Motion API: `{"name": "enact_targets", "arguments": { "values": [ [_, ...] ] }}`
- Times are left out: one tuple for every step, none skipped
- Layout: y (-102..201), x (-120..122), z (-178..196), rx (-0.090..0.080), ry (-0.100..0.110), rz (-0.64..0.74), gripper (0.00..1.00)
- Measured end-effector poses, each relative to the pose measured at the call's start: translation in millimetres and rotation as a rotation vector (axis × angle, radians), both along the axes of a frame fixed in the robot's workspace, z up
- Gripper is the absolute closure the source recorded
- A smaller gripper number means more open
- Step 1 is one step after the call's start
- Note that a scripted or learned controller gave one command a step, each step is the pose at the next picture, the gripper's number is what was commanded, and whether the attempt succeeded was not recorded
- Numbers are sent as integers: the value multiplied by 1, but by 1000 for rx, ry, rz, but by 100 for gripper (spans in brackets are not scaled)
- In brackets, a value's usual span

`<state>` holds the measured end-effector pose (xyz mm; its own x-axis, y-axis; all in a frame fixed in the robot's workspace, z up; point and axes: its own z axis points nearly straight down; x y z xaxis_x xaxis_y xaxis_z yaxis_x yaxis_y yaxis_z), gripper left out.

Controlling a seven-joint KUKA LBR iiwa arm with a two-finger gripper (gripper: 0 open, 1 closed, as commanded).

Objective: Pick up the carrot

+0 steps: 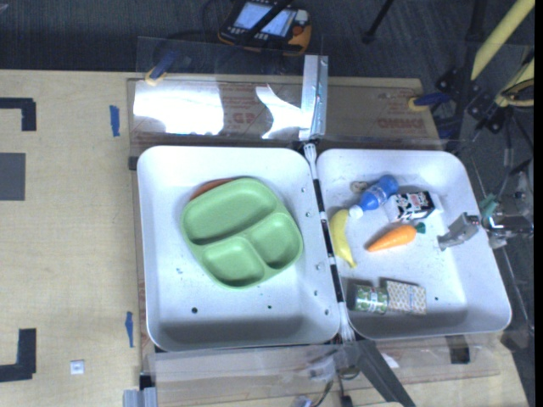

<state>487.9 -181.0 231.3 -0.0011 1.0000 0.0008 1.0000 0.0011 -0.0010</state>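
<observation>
Two shallow white bins are set side by side on a pale wooden bench, with a dark floor and stands seen beyond its far edge. A green divided plate is laid in the left bin, and something orange-red is glimpsed under its far rim. In the right bin the carrot is found near the middle, lying flat, its thick end with a bit of green turned toward the right wall and its tip pointed at a yellow banana by the divider. Just beyond the carrot a small black-and-white carton is placed, and a blue-capped bottle lies to the left of that. Nearer the front wall a green can and a patterned packet are seen on their sides, touching each other. The gripper is seen at the right side of that bin, to the right of the carrot and apart from it. Whether it is released or clenched cannot be told from this angle; nothing is seen held in it. A handheld controller with a lit screen rests behind the bench.
</observation>
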Motion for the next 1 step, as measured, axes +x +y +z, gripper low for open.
{"name": "enact_targets", "arguments": {
  "values": [
    [48,26,-119,0,-1,158,0]
  ]
}}
